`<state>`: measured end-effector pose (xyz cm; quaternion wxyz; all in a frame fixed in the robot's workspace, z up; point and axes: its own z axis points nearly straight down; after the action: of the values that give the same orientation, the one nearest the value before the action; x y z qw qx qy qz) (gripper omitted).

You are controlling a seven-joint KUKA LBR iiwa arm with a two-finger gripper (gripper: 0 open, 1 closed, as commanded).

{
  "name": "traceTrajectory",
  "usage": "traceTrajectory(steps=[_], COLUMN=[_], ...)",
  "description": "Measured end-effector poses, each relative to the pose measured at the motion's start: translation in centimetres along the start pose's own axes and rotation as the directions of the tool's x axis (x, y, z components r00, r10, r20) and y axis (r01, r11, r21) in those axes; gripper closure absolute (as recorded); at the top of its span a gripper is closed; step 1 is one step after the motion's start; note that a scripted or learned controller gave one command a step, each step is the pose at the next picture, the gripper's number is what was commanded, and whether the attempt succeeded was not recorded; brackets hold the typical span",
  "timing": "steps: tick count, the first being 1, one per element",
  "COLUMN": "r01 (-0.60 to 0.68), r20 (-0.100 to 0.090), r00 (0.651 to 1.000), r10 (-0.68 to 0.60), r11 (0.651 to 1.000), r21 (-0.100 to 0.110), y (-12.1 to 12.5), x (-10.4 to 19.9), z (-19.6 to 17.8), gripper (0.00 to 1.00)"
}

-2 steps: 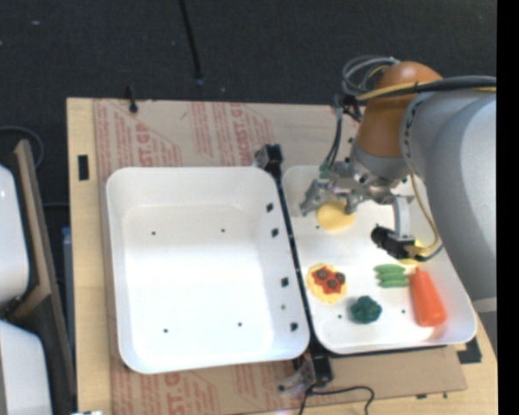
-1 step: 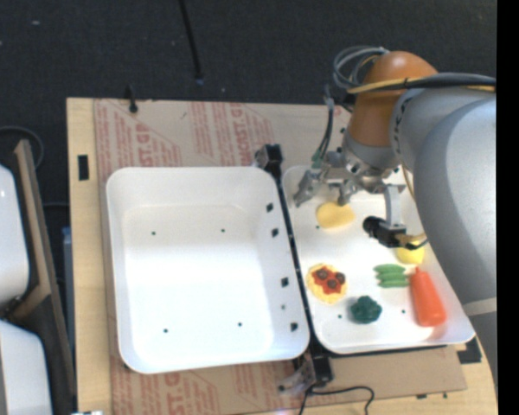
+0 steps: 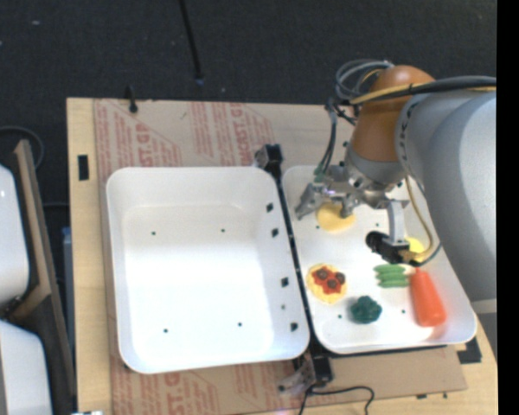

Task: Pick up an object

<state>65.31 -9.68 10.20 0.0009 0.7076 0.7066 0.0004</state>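
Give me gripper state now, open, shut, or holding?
Gripper: cannot be told; it is low in the right bin, right over the pale yellow toy.

One fixed camera looks down at a slant on the table, both bins in frame.

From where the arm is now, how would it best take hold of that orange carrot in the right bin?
The carrot lies flat and apart from the green pieces beside it, its length running roughly up and down the picture. I would come straight down from above and grip across its thick middle, pinching its two long sides. Its tapered ends would probably slip.
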Motion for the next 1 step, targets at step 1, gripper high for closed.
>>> traceTrajectory(steps=[1], r01=[0.001], r20=[0.0], r00=[1.0], r10=[-0.001], r11=[1.0], r21=[0.001], y=[3.01], x=[-1.2], z=[0.12], gripper=[0.0])
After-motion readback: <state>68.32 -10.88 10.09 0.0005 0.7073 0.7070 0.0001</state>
